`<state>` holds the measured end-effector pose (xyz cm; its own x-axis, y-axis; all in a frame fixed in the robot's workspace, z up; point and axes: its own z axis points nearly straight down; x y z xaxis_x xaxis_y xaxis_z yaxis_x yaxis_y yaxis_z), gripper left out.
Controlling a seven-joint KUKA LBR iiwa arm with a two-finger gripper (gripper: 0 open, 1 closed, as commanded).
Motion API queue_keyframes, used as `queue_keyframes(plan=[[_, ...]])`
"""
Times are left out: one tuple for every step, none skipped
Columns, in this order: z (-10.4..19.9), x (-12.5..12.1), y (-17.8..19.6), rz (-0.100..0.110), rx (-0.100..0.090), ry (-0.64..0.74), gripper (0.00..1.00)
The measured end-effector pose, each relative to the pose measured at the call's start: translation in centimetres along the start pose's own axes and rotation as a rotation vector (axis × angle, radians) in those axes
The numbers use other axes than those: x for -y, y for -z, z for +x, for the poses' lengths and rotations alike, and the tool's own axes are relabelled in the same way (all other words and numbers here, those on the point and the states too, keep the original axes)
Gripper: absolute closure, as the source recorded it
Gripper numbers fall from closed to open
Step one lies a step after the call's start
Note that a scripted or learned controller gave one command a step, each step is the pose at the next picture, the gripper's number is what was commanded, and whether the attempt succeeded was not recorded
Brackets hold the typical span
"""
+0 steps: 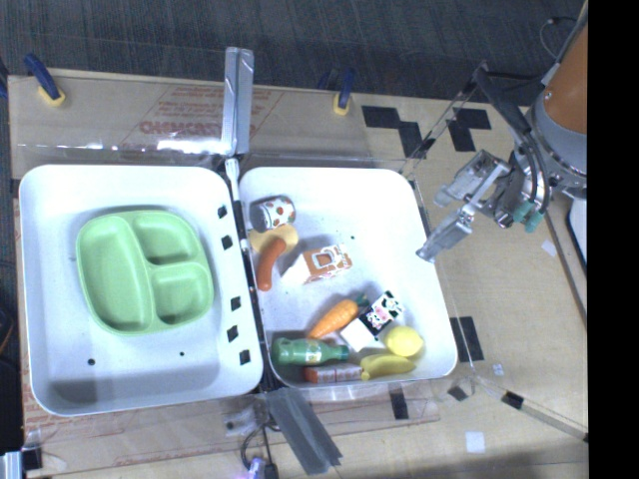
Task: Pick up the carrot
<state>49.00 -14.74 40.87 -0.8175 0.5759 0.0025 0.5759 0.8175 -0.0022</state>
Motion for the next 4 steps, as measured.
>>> queue_keyframes(plan=[[1.4,-3.1,-18.7,0.000,-0.002,0.078,0.00],[1.3,-1.2,-29.8,-0.009,0.019,0.089,0.00],[1.4,-1.2,-29.1,-0.008,0.013,0.093,1.00],[6.9,-7.8,-19.5,0.000,0.000,0.101,1.00]])
